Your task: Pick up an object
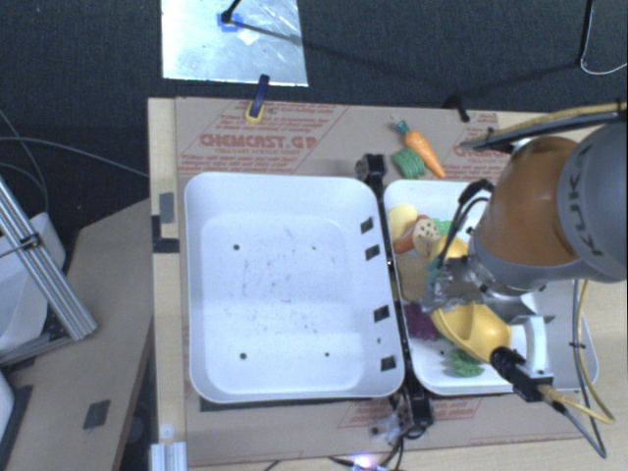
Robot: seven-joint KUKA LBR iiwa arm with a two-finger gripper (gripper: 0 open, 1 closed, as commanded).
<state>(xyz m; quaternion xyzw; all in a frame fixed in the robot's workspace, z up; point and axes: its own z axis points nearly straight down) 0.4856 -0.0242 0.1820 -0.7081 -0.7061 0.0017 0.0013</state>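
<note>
Near edge of the table [285, 430]: brown board with red lettering showing below both bins, a small tangle of wire at the gap between them.

Right bin [417, 376]: crowded. At its near rim a green toy [464, 364], leafy in shape, just beside a yellow banana-like piece [478, 332]. A purple item [420, 322] lies left of the yellow one, close to the bin's left wall. Further back, a pale yellow object with a tan spotted piece [424, 231] resting against it.

Arm: grey with orange band [530, 204], coming in from the right, wrist bent down over the right bin. The claw [444, 285] sits low among the items, between the purple thing and the spotted piece. Fingers buried under the wrist body; cannot tell whether spread or pressed together, or whether anything is pinched.

Left bin [211, 224]: white, speckled floor.

Beyond the bins: toy carrot [424, 149] with green top lying on the board, outside the right bin's far rim. A blue-and-yellow clip [258, 98] at the board's far edge. Behind it, a shiny metal sheet [235, 26] on dark carpet.
</note>
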